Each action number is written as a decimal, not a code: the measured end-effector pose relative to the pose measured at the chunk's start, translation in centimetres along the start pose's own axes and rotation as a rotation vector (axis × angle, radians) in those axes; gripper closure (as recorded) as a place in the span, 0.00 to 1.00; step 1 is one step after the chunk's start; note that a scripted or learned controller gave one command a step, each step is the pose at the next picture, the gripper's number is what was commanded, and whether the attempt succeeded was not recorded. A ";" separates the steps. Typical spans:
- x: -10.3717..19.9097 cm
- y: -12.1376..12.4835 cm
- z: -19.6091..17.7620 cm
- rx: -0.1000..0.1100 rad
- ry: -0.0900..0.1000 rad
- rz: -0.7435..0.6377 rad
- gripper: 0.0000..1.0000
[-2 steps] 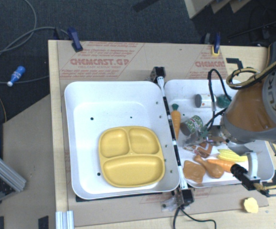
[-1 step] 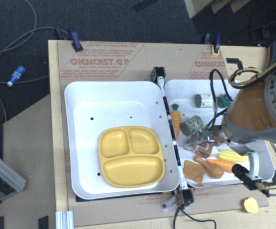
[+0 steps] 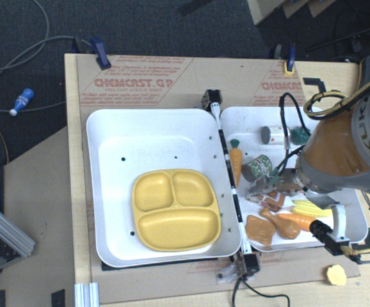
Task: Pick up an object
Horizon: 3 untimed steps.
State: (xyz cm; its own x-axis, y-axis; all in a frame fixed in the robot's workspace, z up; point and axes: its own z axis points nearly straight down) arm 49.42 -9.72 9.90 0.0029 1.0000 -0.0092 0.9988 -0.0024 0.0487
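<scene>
The claw (image 3: 281,183), its state impossible to tell, sits low among clutter in the right bin (image 3: 249,117) at frame right, apparently mid-grasp; next it must lift clear.

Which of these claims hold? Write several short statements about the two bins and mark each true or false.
1. The yellow three-compartment plastic tray lies in the left white bin. True.
2. The small orange toy carrot lies on the tray. False: it lies in the right white bin, by the divider.
3. The grey arm reaches over the right bin. True.
4. The blue clamp grips the board's near edge. False: it grips the far edge.
</scene>
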 end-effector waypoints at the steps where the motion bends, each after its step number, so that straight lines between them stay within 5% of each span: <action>1: 0.0 0.2 0.0 0.004 0.000 0.000 0.00; 2: 0.1 0.0 0.0 0.000 -0.002 0.002 0.00; 3: 0.3 6.8 0.4 0.024 0.005 -0.005 0.00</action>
State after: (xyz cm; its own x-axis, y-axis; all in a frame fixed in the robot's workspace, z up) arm 56.24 -9.41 9.81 -0.0025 1.0000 -0.0046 0.9997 0.0026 0.0247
